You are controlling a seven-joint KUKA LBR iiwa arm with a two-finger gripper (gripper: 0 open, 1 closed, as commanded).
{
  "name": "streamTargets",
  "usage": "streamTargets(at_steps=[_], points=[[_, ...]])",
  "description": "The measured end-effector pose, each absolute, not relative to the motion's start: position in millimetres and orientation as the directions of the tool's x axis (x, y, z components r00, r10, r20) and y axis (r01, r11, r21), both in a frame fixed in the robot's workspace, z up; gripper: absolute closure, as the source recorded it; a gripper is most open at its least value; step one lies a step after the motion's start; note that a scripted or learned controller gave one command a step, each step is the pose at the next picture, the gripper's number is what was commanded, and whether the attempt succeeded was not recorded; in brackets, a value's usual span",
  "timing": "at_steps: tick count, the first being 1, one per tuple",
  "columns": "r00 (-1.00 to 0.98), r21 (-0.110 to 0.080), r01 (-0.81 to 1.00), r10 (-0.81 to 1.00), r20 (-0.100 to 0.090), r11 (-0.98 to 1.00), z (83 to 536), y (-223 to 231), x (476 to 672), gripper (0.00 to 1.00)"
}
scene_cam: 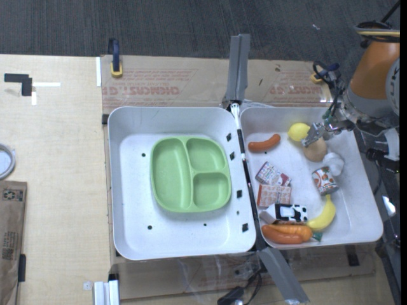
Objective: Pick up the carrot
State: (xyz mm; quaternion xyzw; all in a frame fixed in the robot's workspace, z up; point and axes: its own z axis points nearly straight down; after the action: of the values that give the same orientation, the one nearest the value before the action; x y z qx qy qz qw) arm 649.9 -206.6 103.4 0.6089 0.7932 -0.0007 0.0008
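Tool near lemon, grip state unclear, carrot lying left-right, seemingly tapering left

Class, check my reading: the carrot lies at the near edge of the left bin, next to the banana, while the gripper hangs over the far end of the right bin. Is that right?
One detail is wrong. The camera view shows the carrot at the near edge of the right bin, not the left one. It does lie next to the banana, and the gripper hangs over that bin's far end.

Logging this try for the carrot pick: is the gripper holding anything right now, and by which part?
Nothing shows in the gripper. It hovers at the right bin's far end by the lemon, while the carrot lies untouched at the near end.
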Motion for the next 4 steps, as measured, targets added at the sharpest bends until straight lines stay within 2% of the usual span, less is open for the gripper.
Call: streamTargets(at_steps=[1, 2, 3, 4], points=[[-0.162, -0.001, 0.987, 0.987, 0.0, 0.162, 169.5, -151.9, 617.0, 1.0], [-0.162, 0.0, 0.987, 0.987, -0.001, 0.162, 178.4, -152.2, 617.4, 1.0], [0.094, -0.002, 0.996, 0.996, -0.002, -0.094, 398.3, -136.8, 629.9, 1.0], [0.091, -0.003, 0.996, 0.996, -0.005, -0.091, 406.1, -136.4, 630.9, 1.0]])
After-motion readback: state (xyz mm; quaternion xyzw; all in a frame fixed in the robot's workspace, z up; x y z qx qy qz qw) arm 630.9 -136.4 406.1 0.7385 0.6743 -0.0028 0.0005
